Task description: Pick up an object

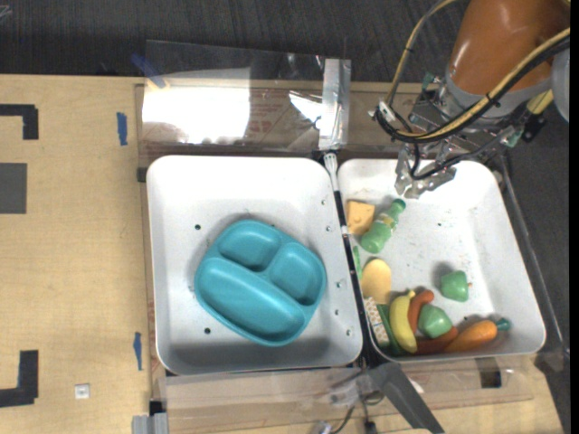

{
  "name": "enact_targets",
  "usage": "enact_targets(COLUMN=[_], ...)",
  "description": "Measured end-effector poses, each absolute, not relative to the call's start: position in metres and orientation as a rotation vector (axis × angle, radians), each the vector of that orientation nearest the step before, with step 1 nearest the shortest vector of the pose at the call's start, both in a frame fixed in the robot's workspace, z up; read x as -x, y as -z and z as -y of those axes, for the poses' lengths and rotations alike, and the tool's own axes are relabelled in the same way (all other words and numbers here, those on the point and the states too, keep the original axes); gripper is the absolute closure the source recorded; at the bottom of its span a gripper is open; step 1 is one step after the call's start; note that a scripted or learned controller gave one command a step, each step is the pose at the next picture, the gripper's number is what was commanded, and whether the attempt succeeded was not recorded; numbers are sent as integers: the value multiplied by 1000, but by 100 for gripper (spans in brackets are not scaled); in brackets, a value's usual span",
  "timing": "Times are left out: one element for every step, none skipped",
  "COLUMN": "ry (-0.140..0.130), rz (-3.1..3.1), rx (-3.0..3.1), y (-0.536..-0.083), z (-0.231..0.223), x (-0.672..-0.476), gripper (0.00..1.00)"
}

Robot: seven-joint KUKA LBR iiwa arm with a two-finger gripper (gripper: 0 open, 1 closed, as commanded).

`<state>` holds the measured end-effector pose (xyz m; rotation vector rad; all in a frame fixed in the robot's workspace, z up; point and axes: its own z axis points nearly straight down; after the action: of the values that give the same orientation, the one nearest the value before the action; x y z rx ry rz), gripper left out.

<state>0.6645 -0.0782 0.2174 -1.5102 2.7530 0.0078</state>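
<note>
I see the toy food crowding the right bin's (507, 242) left wall and near edge: a green bottle (381, 228) by a cheese wedge (360, 214), a banana (401, 322) and carrot (473, 334) lower down. The far right stretch is bare floor. My gripper (418, 184) hangs over the bin's far edge, just above the bottle, fingers slightly apart, holding nothing.

Arm (507, 34) reaching down, gripper (418, 184) jaws parted.
</note>
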Motion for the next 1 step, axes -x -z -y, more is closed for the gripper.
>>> enact_targets(ry=[1], rz=[-2189], rx=[2242], y=[-267], z=[85], x=[-659], gripper=[100])
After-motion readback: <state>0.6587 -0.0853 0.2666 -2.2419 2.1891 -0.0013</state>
